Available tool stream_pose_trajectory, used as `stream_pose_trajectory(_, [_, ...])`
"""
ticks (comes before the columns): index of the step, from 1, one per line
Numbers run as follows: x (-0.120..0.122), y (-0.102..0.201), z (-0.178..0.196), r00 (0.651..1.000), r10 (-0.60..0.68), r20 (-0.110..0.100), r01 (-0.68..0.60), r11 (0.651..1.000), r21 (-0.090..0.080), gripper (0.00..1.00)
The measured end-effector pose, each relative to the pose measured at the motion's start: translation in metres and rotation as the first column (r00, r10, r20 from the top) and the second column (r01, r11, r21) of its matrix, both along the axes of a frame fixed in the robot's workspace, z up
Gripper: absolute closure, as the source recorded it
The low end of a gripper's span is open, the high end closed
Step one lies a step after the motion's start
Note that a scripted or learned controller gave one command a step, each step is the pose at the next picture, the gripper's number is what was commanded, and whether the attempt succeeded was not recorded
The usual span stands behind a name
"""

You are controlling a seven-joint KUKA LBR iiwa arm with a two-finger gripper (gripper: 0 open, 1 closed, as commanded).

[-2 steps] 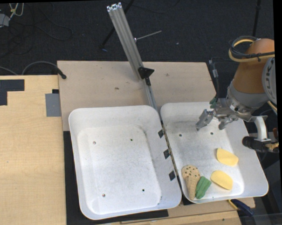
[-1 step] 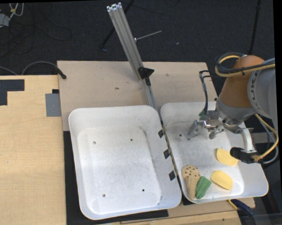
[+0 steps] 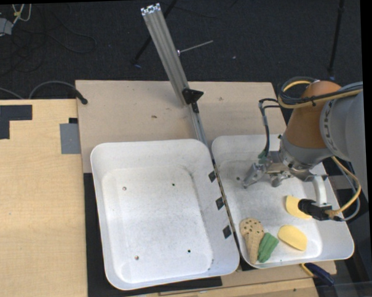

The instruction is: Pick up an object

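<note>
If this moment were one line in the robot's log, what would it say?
task: pick up an object | gripper: over right bin, nothing held | objects: cone, green piece, two yellow pieces | left bin

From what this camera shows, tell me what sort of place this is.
Most likely a robotics lab set up for grasping trials: two shallow white bins on a plywood bench, a grey KUKA arm reaching over the right bin, toy food in it, and loose cables on dark floor.

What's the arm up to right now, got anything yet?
End effector low over right bin, nothing seen in it. Toys bunched at near end: cone, green piece, two yellow pieces. Nothing in the way.
</note>
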State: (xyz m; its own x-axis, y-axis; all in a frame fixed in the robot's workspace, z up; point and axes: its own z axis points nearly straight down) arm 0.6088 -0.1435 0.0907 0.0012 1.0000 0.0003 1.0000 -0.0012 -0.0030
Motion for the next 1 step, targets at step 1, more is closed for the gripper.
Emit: stream_pose_trajectory(1, [-0.0001, -0.0009, 0.0106, 1.0, -0.005, 0.0, 0.005, 1.0, 0.001, 1.0])
